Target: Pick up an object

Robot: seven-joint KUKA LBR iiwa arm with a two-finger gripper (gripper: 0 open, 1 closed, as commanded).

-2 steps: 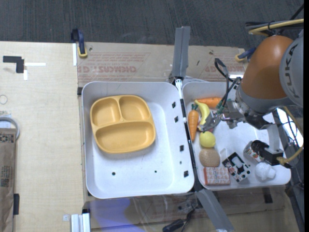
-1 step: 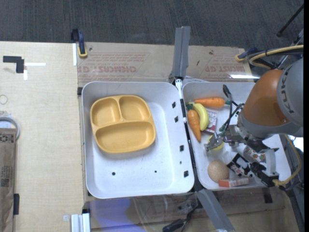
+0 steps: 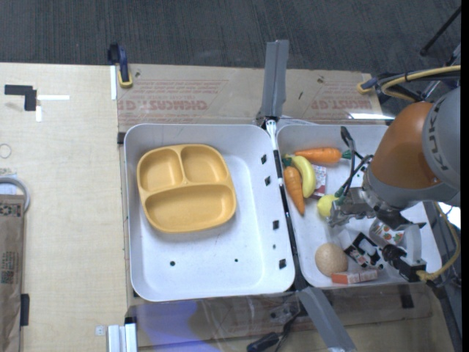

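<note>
A pale wooden bench (image 3: 62, 218) carries 2 shallow white bins side by side. The right bin (image 3: 311, 270) sits under the gripper (image 3: 338, 215); the left bin (image 3: 198, 270) lies well to the jaws' left. Cardboard (image 3: 183, 94) lies flat behind both bins. 1 brown packet (image 3: 11, 248) rests at the bench's far left edge.

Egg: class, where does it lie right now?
The egg lies in the right bin, near its front edge, just below the claw and the banana.
</note>
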